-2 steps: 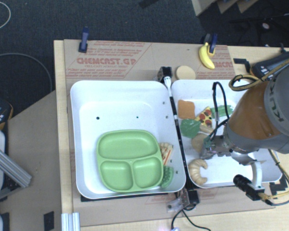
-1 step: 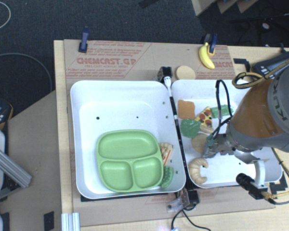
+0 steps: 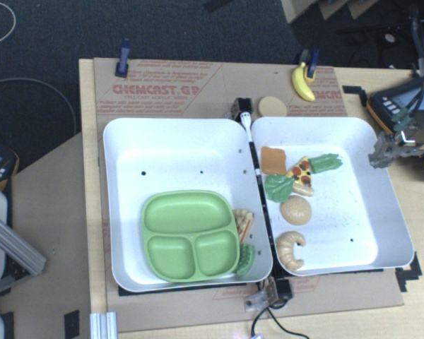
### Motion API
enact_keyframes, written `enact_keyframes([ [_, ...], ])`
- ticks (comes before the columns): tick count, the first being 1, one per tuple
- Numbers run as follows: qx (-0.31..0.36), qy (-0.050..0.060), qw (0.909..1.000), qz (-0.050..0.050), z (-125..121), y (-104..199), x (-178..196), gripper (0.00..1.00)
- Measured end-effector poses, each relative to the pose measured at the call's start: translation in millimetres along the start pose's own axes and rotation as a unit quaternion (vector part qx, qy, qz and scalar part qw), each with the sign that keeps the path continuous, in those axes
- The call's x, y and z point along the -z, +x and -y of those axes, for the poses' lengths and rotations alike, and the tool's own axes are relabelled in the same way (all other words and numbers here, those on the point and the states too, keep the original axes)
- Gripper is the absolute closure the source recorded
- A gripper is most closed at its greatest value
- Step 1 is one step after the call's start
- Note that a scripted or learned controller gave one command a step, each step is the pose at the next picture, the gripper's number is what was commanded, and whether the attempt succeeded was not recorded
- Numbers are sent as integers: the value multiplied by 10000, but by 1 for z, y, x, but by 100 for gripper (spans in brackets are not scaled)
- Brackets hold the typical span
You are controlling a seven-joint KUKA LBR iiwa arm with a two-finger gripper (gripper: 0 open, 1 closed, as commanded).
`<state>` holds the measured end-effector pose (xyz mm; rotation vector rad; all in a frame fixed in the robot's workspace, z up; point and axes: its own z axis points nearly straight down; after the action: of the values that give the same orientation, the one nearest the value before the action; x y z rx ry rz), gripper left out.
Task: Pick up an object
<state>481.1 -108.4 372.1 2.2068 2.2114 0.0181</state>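
Note:
The right bin (image 3: 353,210) holds toy food along its left side: an orange toast slice (image 3: 273,159), a pizza slice (image 3: 303,176), a green leafy piece (image 3: 326,163), a green lettuce piece (image 3: 277,187), a beige bun (image 3: 295,210) and a croissant (image 3: 290,250). My gripper (image 3: 386,151) hangs at the right bin's right rim, well apart from all the food, with nothing seen in it. The left bin (image 3: 169,154) carries a green divided plate (image 3: 191,235), with toy fries (image 3: 244,224) and a green piece (image 3: 245,260) beside it.
A toy banana (image 3: 303,83) and a round beige cookie (image 3: 272,106) lie on the cardboard behind the bins. Blue clamps (image 3: 123,58) hold the board's back edge. Dark equipment (image 3: 392,104) sits at the far right.

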Motion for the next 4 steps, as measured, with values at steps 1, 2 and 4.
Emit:
enact_keyframes([
  [1,-73,148,9999,-8,8,-122,-102,100],
  [2,36,169,9998,-67,8,-6,-221,100],
  [4,-27,94,10000,-5,8,-92,-288,100],
])
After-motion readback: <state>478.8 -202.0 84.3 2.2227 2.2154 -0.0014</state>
